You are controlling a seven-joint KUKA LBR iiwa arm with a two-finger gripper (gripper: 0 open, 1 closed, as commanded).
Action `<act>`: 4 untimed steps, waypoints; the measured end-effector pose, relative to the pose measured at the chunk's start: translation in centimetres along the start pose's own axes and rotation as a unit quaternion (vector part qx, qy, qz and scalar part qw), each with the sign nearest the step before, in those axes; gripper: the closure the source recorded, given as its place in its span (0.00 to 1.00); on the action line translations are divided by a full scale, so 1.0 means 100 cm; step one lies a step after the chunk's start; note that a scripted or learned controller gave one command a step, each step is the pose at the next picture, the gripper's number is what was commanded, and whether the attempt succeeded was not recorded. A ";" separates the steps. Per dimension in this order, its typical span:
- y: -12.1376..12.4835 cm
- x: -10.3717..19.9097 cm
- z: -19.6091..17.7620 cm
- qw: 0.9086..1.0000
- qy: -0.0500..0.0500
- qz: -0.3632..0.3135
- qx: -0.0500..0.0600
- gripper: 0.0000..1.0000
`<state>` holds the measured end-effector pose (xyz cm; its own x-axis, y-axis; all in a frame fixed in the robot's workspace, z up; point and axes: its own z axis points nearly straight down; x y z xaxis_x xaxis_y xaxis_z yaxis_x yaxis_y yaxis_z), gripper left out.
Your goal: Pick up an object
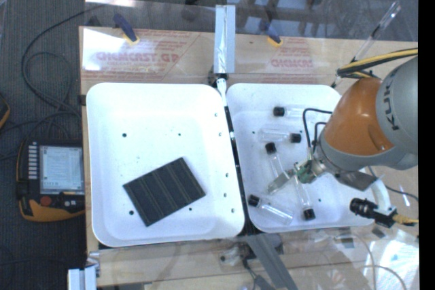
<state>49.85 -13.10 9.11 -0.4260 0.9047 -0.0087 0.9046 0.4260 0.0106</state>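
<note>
The arm (370, 129), grey with an orange band, reaches in from the right over the right bin (319, 95). The left bin (109, 105) holds one dark ribbed rectangular panel (164, 191), lying flat and skewed toward its near side. The right bin holds several clear vials with black caps: one vial (284, 111) near the far wall, two more (273, 134) just below it, one vial (274, 157) lying lengthwise at the centre, another vial (270, 208) near the front wall at left, and one vial (305, 202) near the front, just beneath the tool. The gripper (299, 175) sits low in the right bin, among the central vials, with a pale slanted piece (280, 182) just beside it. Whether anything is between its fingers cannot be told; the opening is hidden by the wrist.
</note>
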 end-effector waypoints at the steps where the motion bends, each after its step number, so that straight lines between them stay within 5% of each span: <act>1: 0.063 -0.030 0.001 1.000 -0.001 -0.017 -0.001 0.00; 2: 0.064 -0.029 -0.007 1.000 0.000 -0.017 -0.001 1.00; 3: 0.064 -0.029 -0.007 1.000 0.000 -0.017 -0.001 0.00; 4: 0.021 -0.043 0.001 0.999 -0.001 -0.044 -0.001 0.00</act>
<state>53.54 -16.10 9.10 -0.5032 0.8641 -0.0108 0.8640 0.5033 0.0111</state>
